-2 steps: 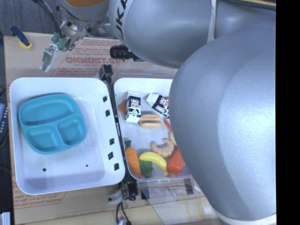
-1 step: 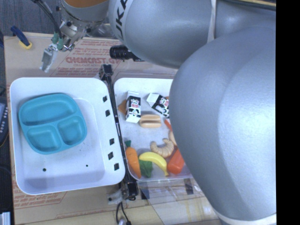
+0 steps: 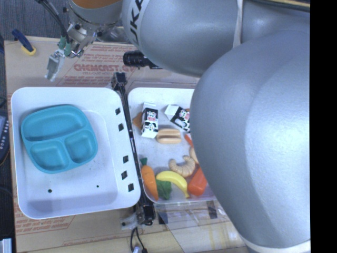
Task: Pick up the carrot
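Where bin walls meet, tapered orange carrot (image 3: 149,181).

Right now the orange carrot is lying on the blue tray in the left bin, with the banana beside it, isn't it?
Not quite. The camera view shows the carrot lying in the right bin, near its front left corner, with the banana beside it. The blue tray in the left bin has nothing on it.

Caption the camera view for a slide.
Arm looms over the right bin; carrot lies beside a banana.
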`<state>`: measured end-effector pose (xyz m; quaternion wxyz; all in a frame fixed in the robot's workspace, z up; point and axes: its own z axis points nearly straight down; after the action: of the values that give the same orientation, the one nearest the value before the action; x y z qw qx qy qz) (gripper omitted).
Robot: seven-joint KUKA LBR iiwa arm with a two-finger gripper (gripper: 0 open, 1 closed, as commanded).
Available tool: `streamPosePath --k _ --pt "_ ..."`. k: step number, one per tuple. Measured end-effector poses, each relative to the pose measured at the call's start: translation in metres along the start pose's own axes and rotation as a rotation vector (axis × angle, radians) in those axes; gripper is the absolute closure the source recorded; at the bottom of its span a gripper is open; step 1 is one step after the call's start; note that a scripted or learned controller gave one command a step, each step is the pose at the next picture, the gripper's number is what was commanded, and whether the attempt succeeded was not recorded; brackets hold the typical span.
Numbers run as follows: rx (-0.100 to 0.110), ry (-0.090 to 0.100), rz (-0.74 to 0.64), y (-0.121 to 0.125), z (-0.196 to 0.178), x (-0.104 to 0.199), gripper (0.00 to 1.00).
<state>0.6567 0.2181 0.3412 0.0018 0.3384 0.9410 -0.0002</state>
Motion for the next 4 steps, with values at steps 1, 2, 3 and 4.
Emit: streamPosePath --k 1,2,3,4 --pt "-0.003 -0.005 -0.007 0.002 -0.011 0.001 1.0" --pt "-0.012 -0.007 0.052 -0.074 -0.109 0.021 1.0" --pt "0.005 0.003 0.168 -0.138 -0.037 0.056 1.0" --pt "0.003 0.002 0.167 -0.138 -0.038 0.056 0.0"
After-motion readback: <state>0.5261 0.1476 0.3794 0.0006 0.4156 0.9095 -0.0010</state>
